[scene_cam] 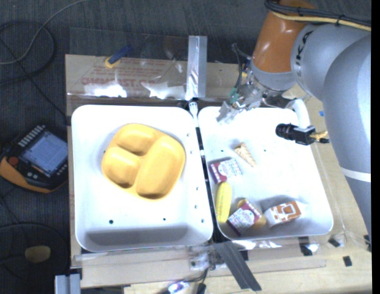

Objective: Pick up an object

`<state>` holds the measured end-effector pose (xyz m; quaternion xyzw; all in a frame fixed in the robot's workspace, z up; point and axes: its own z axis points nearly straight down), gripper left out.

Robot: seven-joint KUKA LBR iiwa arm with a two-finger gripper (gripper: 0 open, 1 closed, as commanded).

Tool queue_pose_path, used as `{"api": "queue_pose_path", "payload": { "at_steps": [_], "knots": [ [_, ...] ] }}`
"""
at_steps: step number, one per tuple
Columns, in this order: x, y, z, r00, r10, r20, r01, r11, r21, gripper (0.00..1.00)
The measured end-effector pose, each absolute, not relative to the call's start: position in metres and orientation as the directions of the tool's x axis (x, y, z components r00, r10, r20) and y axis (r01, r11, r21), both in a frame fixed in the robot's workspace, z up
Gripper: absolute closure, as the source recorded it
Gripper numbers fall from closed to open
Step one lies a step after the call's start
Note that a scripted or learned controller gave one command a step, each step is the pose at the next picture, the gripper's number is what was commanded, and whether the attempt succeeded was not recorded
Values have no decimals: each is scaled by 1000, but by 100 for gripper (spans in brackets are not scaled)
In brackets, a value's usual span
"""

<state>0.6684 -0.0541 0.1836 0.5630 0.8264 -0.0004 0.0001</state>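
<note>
No legible text anywhere. Faint red print on the clear plastic sheet [132, 75] behind the bins, too blurred to read. Labels on the small cartons [227, 168] in the right bin [312, 188] and the handheld pendant's screen [46, 153]: unreadable too.

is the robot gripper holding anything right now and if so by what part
Nothing shows between the fingers of the gripper; it hangs over the right bin's top left corner.

The right bin [312, 182] is open at its centre and 3 o'clock side; items crowd 6 to 9 o'clock. A yellow mould [143, 160] fills the left bin's [86, 219] middle.
</note>
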Motion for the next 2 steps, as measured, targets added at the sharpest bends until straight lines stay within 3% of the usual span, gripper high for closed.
{"api": "queue_pose_path", "payload": {
  "at_steps": [1,2],
  "knots": [
    [657,-69,226,-434,901,-4,901,434,-1,100],
    [668,-19,184,-337,941,1,941,337,-1,100]
  ]
}}
